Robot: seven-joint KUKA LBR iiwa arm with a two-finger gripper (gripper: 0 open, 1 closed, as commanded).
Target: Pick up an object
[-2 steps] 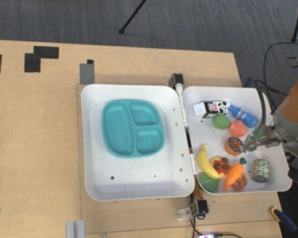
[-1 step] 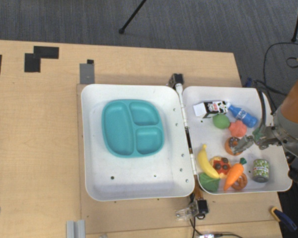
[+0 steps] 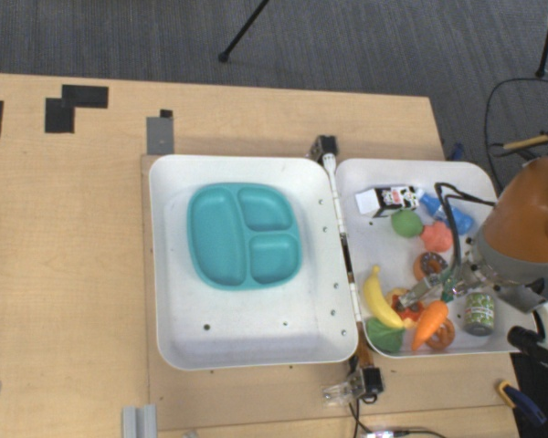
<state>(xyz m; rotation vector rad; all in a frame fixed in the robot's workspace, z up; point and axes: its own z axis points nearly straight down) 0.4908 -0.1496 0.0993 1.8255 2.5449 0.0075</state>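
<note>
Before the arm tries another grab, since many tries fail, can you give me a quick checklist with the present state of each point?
1. Claw down among the toys in the right bin: ok.
2. A toy held in the claw: cannot tell.
3. Nearest targets, carrot and banana, in plain sight: ok.
4. Space around the carrot: not ok, crowded.
5. Teal tray lying flat in the left bin: ok.

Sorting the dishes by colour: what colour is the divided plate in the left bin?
Teal, a light blue-green; the divided plate shows clearly in the camera view.
</note>
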